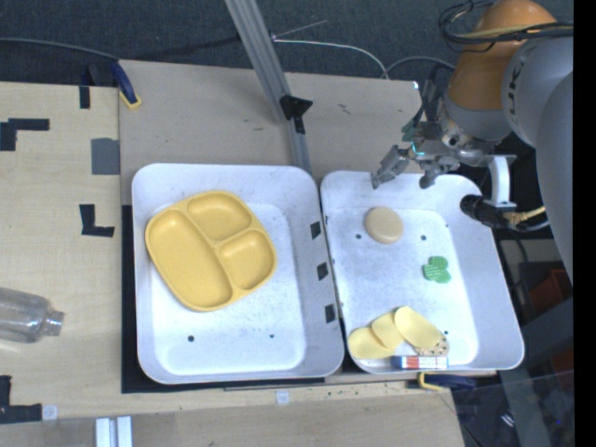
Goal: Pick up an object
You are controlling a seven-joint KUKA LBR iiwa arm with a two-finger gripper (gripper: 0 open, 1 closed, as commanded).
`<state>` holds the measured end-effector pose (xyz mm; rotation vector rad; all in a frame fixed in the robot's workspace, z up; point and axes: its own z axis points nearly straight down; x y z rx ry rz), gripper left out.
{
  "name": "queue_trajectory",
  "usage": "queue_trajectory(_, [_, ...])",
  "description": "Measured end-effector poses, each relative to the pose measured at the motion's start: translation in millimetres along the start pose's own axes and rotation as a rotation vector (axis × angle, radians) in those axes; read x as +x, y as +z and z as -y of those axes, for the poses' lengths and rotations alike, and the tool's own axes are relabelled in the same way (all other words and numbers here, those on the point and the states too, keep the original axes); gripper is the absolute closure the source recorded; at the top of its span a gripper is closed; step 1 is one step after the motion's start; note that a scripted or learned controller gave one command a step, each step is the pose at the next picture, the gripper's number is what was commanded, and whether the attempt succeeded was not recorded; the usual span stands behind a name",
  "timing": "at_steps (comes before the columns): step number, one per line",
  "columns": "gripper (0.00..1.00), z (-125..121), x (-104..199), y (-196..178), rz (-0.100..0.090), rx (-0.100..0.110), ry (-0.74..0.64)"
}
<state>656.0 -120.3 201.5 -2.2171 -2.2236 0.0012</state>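
Observation:
My gripper hangs over the far edge of the right bin, its two fingers spread apart with nothing between them. Just below it in the bin lies a round tan disc. A small green piece sits to the right of the bin's middle. Several pale yellow flat pieces lie in a heap at the near edge, beside a small red and blue item.
The left bin holds a yellow divided plate. A grey metal bar slants down from the top to the bins' far edge. A clear plastic bottle lies on the bench at far left. Cables loop behind the arm.

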Motion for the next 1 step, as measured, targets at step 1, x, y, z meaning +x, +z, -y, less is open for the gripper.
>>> queue_trajectory(1, [0.00,-6.1,30.2,30.2,0.001,0.003,-0.001])
